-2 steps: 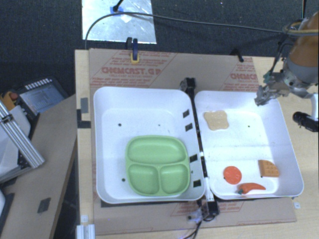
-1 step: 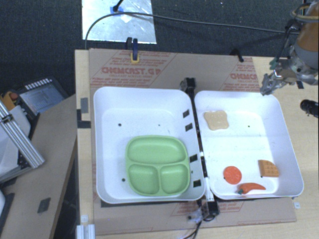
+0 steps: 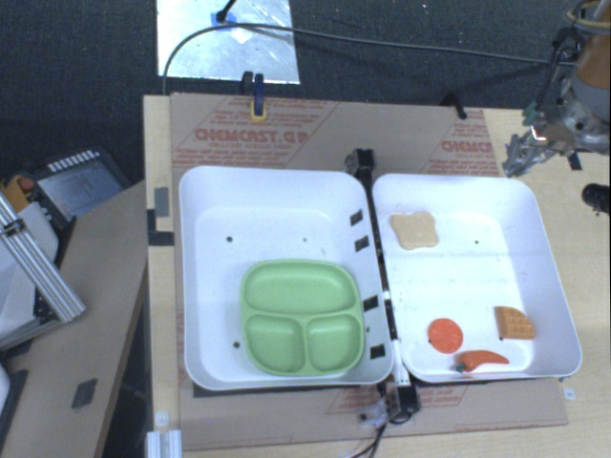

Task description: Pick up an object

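The right bin [image 3: 535,218] holds a pale slice of toast [image 3: 414,229] near its back left, a red tomato slice [image 3: 445,335] at the front, an orange waffle piece [image 3: 516,322] at the front right and a red chilli pepper [image 3: 482,359] by the front wall. My gripper [image 3: 523,151] hangs beyond the back right corner of that bin, above the cardboard, well away from every food item. Nothing shows between its fingers.
The left bin [image 3: 205,198] holds a green divided plate [image 3: 302,315] at its front. Black clips [image 3: 361,161] join the bins along the middle. A metal sheet [image 3: 227,22] lies at the back, and a grey device [image 3: 76,187] sits to the left.
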Available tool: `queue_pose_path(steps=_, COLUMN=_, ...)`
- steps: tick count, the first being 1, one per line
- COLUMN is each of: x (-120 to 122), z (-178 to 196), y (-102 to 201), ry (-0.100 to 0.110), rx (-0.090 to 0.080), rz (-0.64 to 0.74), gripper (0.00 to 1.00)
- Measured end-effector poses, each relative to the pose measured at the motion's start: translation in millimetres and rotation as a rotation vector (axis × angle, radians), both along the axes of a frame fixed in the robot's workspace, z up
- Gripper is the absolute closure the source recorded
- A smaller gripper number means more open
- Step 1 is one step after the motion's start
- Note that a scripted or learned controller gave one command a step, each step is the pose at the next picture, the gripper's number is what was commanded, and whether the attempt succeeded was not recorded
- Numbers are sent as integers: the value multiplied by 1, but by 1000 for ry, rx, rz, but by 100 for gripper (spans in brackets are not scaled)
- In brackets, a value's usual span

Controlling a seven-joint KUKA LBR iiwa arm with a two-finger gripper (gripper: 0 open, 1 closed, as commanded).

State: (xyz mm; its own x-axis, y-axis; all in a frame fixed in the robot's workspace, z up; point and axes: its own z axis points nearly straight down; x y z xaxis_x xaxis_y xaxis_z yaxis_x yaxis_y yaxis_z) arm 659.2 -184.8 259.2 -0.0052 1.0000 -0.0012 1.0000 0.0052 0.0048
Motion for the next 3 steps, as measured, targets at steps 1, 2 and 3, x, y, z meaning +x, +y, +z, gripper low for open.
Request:
queue_pose_path(steps=1, x=-13, z=-12, y=58, ry=5, rx=3, rz=4, gripper=100)
queue_pose_path(steps=2, x=-26, z=-5, y=114, ry=3, rx=3, rz=4, gripper=100)
queue_pose_path(steps=3, x=-42, z=-20, y=165, ry=6, rx=3, rz=4, gripper=100)
